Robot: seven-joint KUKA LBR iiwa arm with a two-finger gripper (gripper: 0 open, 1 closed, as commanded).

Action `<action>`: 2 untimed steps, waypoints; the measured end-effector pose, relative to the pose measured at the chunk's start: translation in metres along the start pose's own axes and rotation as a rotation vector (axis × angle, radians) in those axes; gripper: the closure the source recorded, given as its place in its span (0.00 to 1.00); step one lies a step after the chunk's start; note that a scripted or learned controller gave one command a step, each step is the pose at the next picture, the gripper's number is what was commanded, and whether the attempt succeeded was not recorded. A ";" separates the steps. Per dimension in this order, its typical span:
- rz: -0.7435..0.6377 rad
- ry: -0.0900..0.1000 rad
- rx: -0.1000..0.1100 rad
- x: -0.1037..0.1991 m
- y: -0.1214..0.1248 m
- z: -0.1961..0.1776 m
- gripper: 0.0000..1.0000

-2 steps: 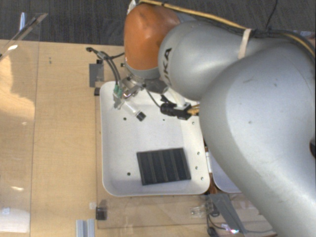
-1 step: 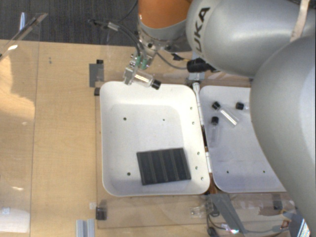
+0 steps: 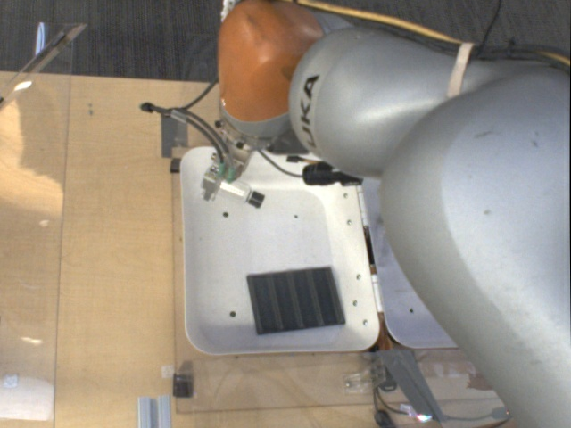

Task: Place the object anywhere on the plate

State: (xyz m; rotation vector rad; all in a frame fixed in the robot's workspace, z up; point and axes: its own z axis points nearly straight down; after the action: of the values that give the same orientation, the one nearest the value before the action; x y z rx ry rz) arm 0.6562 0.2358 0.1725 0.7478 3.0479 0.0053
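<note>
A dark ribbed rectangular plate lies flat in the front half of the left white bin. My gripper hangs low over the bin's far left corner, under the orange band of the arm. A small white piece with a black end sits right beside the gripper's tip, on or just above the bin floor. The view is too small to tell whether that piece is held or is part of the tool. The gripper is well away from the plate, toward the far left.
The big grey arm covers most of the right bin. Cables run from the wrist past the bin's far left corner. A small black block sits on the wooden bench in front of the left bin.
</note>
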 end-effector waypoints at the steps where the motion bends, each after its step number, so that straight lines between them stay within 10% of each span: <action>1: -0.367 -0.002 -0.003 0.100 -0.052 -0.044 1.00; 2: -0.364 -0.006 -0.009 0.098 -0.051 -0.055 1.00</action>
State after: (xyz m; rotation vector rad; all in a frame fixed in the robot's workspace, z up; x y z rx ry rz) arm 0.5456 0.2363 0.2269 0.1831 3.1245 0.0159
